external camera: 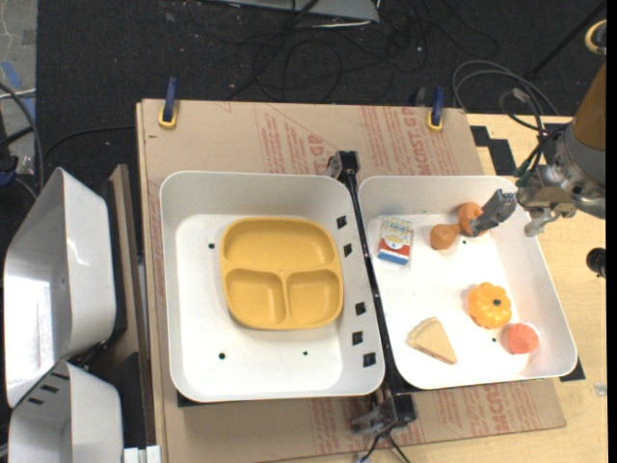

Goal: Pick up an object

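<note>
The right bin [549, 287] holds several small items. A brown and orange drumstick-shaped toy [453, 228] lies near its far edge, with a small white, red and blue carton [394, 240] to its left. An orange pumpkin [490, 305], a tan wedge [433, 340] and a reddish round piece [520, 338] lie toward the front. My gripper [516, 216] hangs over the bin's far right corner, just right of the drumstick toy. It is open, with nothing between its fingers; the left finger [494, 210] nearly reaches the toy's orange end.
A yellow divided plate [282, 271] lies in the left bin [183, 287]. A black divider [362, 258] separates the two bins. White containers [58, 278] stand off the bench at the left. Cables run across the dark floor behind.
</note>
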Motion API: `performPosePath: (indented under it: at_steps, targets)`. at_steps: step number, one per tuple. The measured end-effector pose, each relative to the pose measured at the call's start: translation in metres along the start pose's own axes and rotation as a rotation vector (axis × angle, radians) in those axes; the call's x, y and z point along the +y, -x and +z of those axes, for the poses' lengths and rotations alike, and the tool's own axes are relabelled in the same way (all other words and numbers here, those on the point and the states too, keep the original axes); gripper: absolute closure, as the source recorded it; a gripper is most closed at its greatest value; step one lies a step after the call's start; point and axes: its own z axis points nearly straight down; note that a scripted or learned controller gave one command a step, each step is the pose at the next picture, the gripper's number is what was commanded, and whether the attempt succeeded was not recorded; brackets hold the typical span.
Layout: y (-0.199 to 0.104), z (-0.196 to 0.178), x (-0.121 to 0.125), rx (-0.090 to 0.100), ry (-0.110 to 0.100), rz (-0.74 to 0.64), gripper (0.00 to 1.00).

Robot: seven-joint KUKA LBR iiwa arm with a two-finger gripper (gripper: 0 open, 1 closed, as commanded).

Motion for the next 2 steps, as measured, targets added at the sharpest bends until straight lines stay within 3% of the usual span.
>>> performPosePath:
  at_steps: [1,2]
  targets:
    - [0.000,-0.006,0.002,-0.002,0.011,-0.003,0.00]
    - [-0.005,0.038,0.000,-0.001,0.007,-0.001,0.00]
